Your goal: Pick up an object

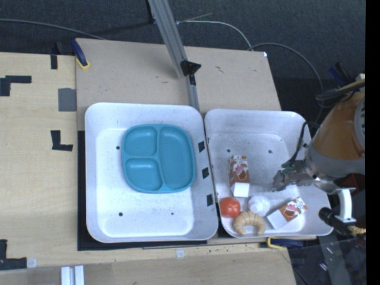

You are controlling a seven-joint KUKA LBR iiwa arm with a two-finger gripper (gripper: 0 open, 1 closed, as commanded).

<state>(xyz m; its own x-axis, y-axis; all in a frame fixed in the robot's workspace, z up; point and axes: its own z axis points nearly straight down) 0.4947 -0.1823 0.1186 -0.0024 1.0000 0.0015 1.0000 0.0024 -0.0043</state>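
Nearest the camera, a croissant lies at the front edge of the right bin. Left bin: one blue divided plate. Right bin, left to right: red tomato, red-and-white packet, white cube, white ball, small carton. Claw: above the right bin's floor, beside these items; whether it is apart or together cannot be told.

The arm enters from the right edge, its orange band and grey wrist bulking large there. The wrist angles down and leftward, ending in the dark tool, which sits low and points toward the left.
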